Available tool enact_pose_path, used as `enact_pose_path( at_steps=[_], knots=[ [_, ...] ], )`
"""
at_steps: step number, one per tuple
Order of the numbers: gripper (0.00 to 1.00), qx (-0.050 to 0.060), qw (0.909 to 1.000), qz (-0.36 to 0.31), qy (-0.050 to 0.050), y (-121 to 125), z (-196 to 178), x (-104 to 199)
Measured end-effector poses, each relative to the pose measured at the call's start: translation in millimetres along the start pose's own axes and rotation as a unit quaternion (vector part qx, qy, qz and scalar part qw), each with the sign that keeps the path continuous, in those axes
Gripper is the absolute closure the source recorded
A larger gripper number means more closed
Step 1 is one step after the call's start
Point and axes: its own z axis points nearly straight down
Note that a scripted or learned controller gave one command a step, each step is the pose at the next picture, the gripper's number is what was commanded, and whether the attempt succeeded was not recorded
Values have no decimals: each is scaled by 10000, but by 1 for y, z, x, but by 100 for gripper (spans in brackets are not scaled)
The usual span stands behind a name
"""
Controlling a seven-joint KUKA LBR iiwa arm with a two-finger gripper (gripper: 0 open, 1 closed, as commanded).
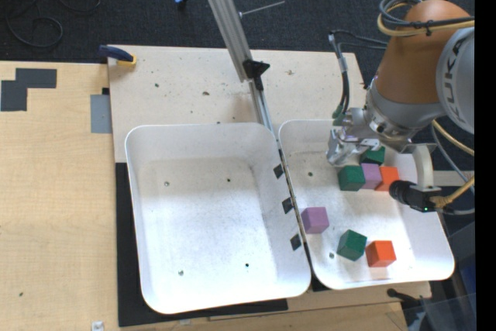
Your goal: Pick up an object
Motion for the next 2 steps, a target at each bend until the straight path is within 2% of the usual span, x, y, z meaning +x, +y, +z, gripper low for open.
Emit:
enact_pose_path(
  at_steps=[1,2],
  knots=[
    [100,14,10000,-2,0,-6,5,56],
    [100,4,10000,2,-4,-1,4,104]
  ],
)
